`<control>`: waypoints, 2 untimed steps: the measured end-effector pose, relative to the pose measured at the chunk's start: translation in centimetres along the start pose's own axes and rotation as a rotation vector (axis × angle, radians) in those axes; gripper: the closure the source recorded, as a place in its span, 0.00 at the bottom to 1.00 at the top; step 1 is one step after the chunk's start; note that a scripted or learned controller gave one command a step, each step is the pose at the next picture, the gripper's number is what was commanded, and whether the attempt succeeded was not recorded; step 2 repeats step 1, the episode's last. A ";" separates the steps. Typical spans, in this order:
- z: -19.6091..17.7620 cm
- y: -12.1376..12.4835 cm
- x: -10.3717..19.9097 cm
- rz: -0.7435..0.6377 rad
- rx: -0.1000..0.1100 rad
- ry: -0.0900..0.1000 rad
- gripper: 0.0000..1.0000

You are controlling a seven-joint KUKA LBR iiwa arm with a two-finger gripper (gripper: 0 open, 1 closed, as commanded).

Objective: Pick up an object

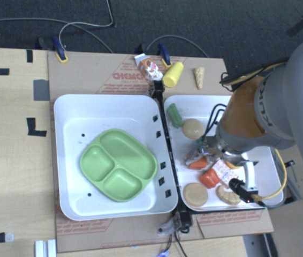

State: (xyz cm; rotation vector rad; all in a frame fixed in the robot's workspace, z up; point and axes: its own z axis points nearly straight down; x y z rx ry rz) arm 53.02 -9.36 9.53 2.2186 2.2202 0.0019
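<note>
Toys lie heaped in the right bin (pixel 269 205), and the gripper (pixel 211 155) hangs low over the orange carrot toy (pixel 198 164), so it should drop straight down and squeeze gently, though I cannot tell how wide it is.

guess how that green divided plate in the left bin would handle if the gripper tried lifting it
The green divided plate looks like rigid moulded plastic, so it would probably stay stiff and feel light. It lies flat on the left bin, so the fingers may struggle to get under its low rim. Its smooth surface could slip.
</note>
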 end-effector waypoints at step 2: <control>-8.9 3.2 4.5 -0.001 0.003 0.001 1.00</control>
